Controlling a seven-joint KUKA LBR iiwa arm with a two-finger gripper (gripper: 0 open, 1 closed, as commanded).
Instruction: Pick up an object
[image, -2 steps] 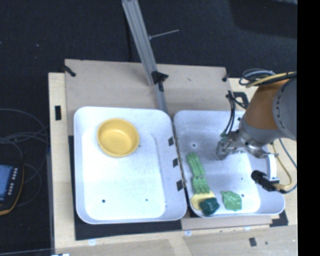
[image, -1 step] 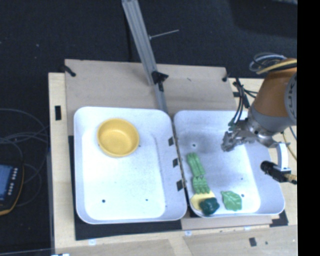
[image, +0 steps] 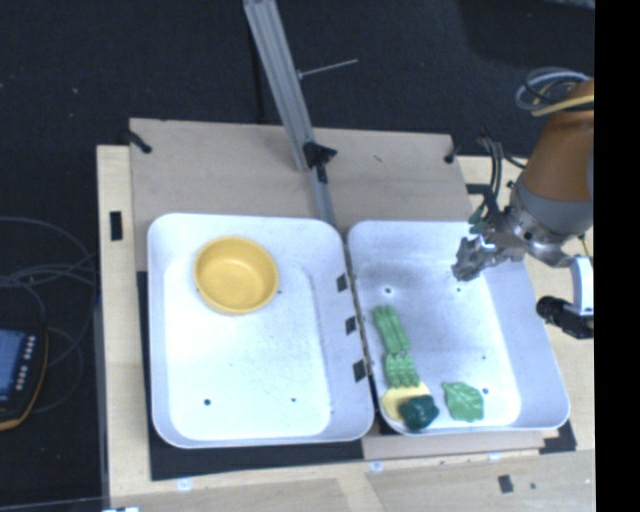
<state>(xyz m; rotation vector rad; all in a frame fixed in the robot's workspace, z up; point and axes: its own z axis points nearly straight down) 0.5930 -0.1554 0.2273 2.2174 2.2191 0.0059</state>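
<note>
The right bin (image: 500, 310) holds a long green ridged object (image: 394, 348) lying along its left wall. In the near corner sit a yellow piece topped by a dark green one (image: 412, 408) and a small light green object (image: 464, 400). A yellow bowl (image: 236, 275) rests in the far part of the left bin (image: 250, 400). My gripper (image: 467, 262) hangs over the far part of the right bin, well away from all the objects, with nothing seen in it.
A grey metal rail (image: 290, 100) runs from the top of the view down to the gap between the bins. The arm's orange band (image: 560, 150) and wrist sit over the right bin's far right corner. A black device (image: 20, 370) lies off the bench at the left.
</note>
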